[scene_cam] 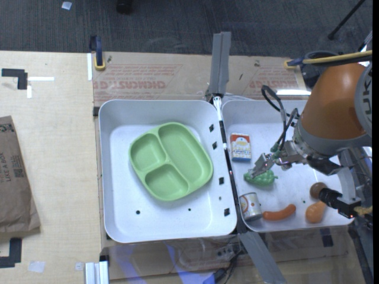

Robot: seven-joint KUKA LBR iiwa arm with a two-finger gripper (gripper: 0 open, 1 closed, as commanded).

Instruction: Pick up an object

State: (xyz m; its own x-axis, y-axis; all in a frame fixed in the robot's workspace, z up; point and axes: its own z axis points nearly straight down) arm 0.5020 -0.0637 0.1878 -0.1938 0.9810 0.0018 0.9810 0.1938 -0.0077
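In the right bin (284,114) lie a small red and white box (240,147), a green leafy toy (263,178), a small can (250,206), an orange sausage (279,213), an orange piece (315,212) and a brown round piece (318,190). My gripper (259,170) hangs just over the green toy's upper left, its metal fingers (256,173) touching or almost touching it. The fingers look close together, and I cannot tell whether the toy is between them. The left bin (118,123) holds a green divided plate (171,160).
The arm's orange band (334,99) and grey wrist overhang the right bin's far right side. A grey divider post (220,61) stands behind the seam between the bins. A brown paper bag (15,170) lies on the bench at far left.
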